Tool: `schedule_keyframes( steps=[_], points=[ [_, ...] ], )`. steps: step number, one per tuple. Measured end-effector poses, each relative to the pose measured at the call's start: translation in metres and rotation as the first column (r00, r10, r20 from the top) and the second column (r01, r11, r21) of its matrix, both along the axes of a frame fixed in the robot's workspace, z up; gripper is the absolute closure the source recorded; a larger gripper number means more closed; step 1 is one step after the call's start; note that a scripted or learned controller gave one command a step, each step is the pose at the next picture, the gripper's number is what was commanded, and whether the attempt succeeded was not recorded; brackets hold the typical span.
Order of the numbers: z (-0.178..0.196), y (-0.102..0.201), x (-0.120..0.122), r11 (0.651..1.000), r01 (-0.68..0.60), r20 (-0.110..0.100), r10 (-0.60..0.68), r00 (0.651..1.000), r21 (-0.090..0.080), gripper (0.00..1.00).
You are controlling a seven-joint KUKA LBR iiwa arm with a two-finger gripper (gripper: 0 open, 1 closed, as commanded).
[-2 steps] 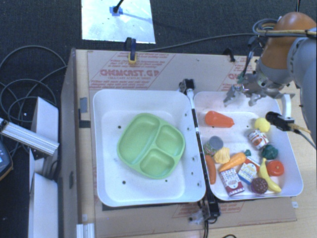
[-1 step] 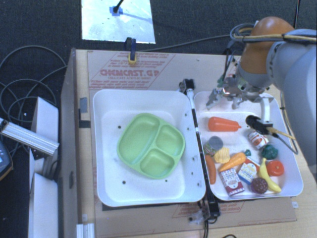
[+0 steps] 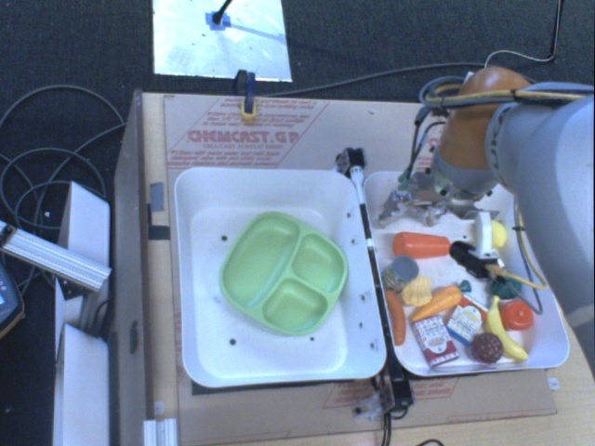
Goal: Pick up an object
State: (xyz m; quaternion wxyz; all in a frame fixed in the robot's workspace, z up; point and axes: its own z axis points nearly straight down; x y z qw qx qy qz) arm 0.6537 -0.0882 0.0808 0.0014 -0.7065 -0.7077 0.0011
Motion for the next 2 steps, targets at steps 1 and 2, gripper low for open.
schedule_keyframes(
  steps=[1,2],
  points=[
    [0.000,-0.006,-0.039,1.000,0.000,-0.001,0.000,1.000,0.000,0.00],
    [0.065,-0.031,-0.021,1.000,0.000,0.002,0.000,1.000,-0.001,0.00]
  ],
)
